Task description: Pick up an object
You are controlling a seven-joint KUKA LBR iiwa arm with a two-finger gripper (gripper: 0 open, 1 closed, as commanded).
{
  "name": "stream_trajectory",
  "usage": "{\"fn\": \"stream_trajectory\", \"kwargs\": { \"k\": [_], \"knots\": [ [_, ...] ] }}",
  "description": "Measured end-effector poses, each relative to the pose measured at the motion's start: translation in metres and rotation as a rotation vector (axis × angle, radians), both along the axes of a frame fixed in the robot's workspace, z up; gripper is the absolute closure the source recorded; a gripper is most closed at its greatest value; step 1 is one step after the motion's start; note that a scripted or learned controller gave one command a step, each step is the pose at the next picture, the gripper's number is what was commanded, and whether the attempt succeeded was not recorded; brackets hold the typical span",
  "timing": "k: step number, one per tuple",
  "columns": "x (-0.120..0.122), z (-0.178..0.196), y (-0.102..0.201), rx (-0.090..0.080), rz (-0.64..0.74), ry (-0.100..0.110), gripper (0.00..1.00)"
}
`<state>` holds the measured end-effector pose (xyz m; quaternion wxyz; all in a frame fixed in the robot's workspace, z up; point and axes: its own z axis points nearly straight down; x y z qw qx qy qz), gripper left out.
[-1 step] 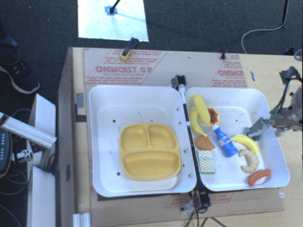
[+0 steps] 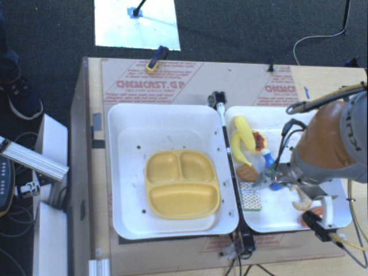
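Arm low over the right bin, end effector among the small items there.

The worktop (image 2: pixel 172 76), a cardboard-lined sheet printed in red, carries two white bins and stands on dark carpet, with a pale sheet on the floor beyond it. The left bin (image 2: pixel 123 154) holds a yellow divided tray (image 2: pixel 182 184). The right bin (image 2: pixel 270 220) holds the clutter: a banana (image 2: pixel 241 135) at its far left, a brown lump (image 2: pixel 248 173) just nearer, a green-dotted pad (image 2: pixel 250 200) by the divider, a tan piece (image 2: pixel 302 200) and an orange piece (image 2: pixel 311 218) near the front rim. The arm (image 2: pixel 330 145) covers the bin's right half. The end effector (image 2: pixel 269 179) sits just right of the brown lump, touching or overlapping a blue-and-white item (image 2: pixel 268 158); I cannot tell whether it is apart or together, or whether it grips anything.
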<state>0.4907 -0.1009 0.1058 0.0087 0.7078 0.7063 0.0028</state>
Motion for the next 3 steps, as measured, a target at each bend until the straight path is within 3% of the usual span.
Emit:
{"fn": "stream_trajectory", "kwargs": {
  "k": [1,2,3],
  "knots": [
    [0.078,-0.018,-0.009,0.005,0.006,0.005,0.00],
    [0.123,-0.021,-0.012,0.007,0.006,0.014,0.00],
    [0.123,-0.010,-0.013,0.007,0.009,0.012,1.00]
  ]
}}
